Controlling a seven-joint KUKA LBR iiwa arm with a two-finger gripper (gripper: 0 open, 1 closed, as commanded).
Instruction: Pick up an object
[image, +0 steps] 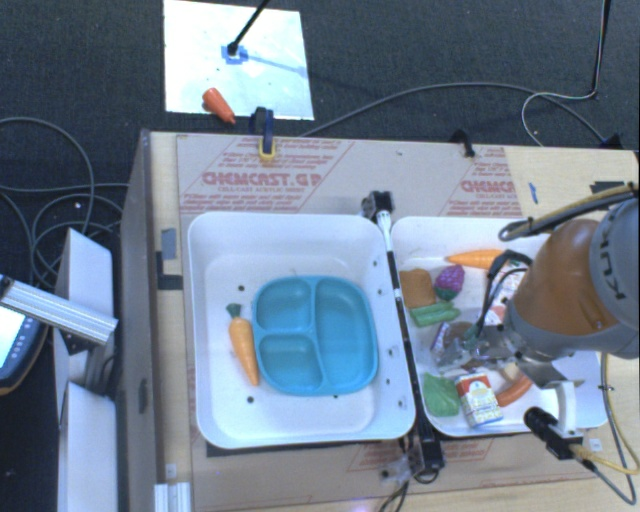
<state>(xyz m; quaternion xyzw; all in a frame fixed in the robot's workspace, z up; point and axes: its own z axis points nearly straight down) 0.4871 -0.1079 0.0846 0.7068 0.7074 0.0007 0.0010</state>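
Over the right bin (418, 236), close to its middle, the gripper (463, 347) hangs low among a crowd of toy foods, with the grey and orange arm (565, 290) covering the right half of this bin. Whether the gripper is released or clenched I cannot tell, because its tip is a small metallic blur against the white floor, and I see no object clearly caught in it.

Several things lie near it. A small red-and-white carton (479, 398) lies just beside the gripper, toward the near edge of the bin. A pale green piece (440, 394) lies next to the carton, in the near left corner. A dark green pod (434, 314) lies just on the far side of the gripper. Farther toward the far edge are a brown slice (417, 288), a purple piece (449, 281) and an orange carrot (477, 259).

I judge the carton to be the most likely object for the pick, since it is closest and its sides look flat. It seems to be a light toy, probably a hollow box, stiff enough but maybe a little slippery. The best hold would be across its two long flat sides, near the middle, so it does not turn. The green piece touches or almost touches it, so this neighbour may be pushed as well.

The left bin (213, 300) bears a blue divided tray (315, 335) and a second carrot (243, 346) along the tray's left edge, both well apart from the gripper.
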